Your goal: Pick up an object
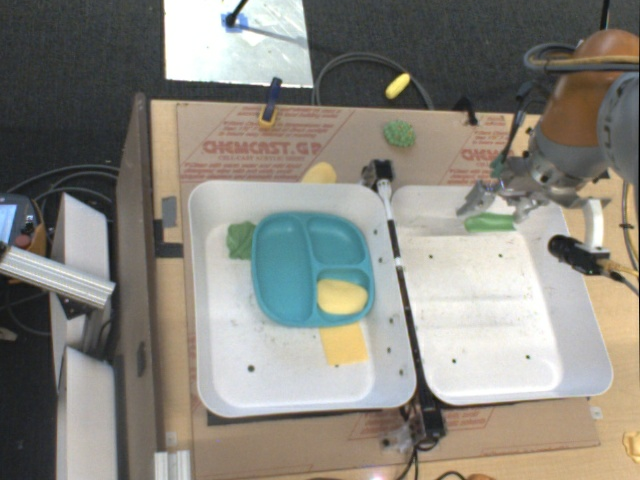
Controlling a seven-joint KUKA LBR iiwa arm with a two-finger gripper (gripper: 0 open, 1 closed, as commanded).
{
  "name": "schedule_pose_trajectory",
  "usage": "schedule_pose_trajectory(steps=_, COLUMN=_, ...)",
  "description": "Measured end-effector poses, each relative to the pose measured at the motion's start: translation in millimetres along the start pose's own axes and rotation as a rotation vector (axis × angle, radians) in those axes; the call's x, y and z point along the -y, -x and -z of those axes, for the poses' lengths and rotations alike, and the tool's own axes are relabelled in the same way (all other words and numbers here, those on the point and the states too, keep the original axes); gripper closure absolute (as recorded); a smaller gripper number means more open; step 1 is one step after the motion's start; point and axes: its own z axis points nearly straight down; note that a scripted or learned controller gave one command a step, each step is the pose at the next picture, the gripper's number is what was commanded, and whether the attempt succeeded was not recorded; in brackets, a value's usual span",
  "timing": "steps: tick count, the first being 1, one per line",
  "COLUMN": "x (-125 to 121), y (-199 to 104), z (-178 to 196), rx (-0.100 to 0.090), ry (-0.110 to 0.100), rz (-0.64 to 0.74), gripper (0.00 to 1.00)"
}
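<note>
A long green piece (490,223) lies on the floor at the far edge of the right bin (500,368). My gripper (500,206) hangs right over it, its two grey fingers spread to either side; the piece sits just below the tips and is not clamped. The left bin (215,368) holds a teal divided plate (300,258) with a yellow rounded object (342,296) in its near right compartment. A flat yellow slab (345,345) pokes out from under the plate's near edge, and a green leafy piece (240,240) sits at the plate's left.
A yellow object (320,175) rests behind the left bin's far rim. On the cardboard beyond sit a green fuzzy ball (400,133) and a blue-and-yellow clamp (270,103). A black bar (395,268) divides the bins. A black fitting (575,253) juts over the right bin's right rim.
</note>
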Motion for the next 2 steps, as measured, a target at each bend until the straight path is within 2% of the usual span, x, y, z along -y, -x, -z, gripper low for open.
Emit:
schedule_pose_trajectory(steps=1, x=-21.4, y=11.5, z=-92.3, rx=0.005, ry=0.005, rz=-0.004, gripper=0.00)
schedule_pose_trajectory(steps=2, x=-24.5, y=12.0, z=-74.0, rx=0.008, ry=0.016, rz=-0.002, gripper=1.00)
